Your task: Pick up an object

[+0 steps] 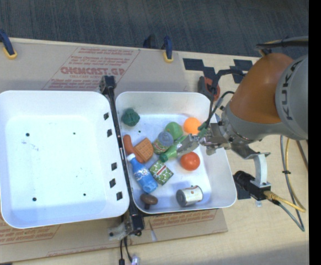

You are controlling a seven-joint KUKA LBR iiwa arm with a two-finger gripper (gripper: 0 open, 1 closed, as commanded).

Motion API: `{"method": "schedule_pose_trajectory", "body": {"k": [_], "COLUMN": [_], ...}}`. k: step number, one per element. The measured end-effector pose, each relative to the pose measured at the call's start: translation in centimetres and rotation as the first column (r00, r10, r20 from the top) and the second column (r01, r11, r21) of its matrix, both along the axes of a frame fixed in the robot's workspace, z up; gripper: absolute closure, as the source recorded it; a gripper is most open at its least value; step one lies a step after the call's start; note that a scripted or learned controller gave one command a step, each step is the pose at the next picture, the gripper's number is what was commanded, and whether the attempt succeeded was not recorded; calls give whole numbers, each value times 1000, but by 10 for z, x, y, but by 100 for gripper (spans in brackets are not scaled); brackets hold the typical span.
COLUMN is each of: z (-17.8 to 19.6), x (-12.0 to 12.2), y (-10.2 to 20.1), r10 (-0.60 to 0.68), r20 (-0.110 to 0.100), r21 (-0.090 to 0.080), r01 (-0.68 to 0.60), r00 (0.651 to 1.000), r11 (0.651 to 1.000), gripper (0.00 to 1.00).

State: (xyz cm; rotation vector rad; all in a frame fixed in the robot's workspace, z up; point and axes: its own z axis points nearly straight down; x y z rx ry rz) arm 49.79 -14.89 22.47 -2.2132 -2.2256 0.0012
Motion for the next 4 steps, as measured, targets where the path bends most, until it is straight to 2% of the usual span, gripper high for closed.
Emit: {"method": "schedule_pose_trajectory", "body": {"k": [1, 2, 3, 4], "z": [-113, -133, -132, -122], "x": [70, -21, 31, 32], "y": [-1, -2, -62, -62], "r10": [1, 1, -1, 3], "r20": [14, 2, 2, 2], "r21": [-8, -1, -1, -2], "r01": [-1, -1, 1, -3], "r00": [1000, 1000, 1000, 1000], "r11": [1000, 1000, 1000, 1000], "gripper": [0, 0, 0, 100]}}
